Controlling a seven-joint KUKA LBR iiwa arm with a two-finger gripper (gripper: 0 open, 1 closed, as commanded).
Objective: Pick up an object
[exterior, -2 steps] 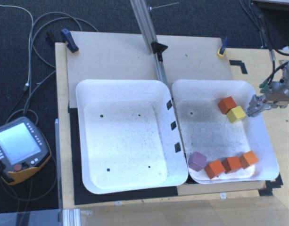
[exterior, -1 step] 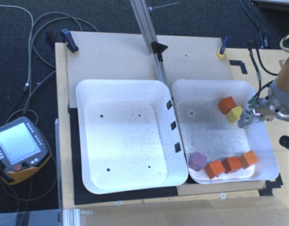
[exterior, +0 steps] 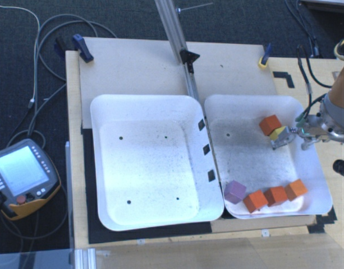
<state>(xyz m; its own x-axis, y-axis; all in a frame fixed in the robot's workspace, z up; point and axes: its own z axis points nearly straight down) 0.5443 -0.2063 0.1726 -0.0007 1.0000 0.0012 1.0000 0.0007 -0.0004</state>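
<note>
We see the claw low in the right bin, reaching in from the right; whether it is wide or closed we cannot tell. A small yellow block touches its tip, just beside an orange block. Along the near wall lie a purple block and three orange blocks in a row; the left bin stands beside on the table.

Arm cut off by right frame edge; only wrist portion visible. Yellow block partly hidden behind gripper; finger separation too small to resolve. Teach pendant clipped at left edge, screen washed out, unreadable.
</note>
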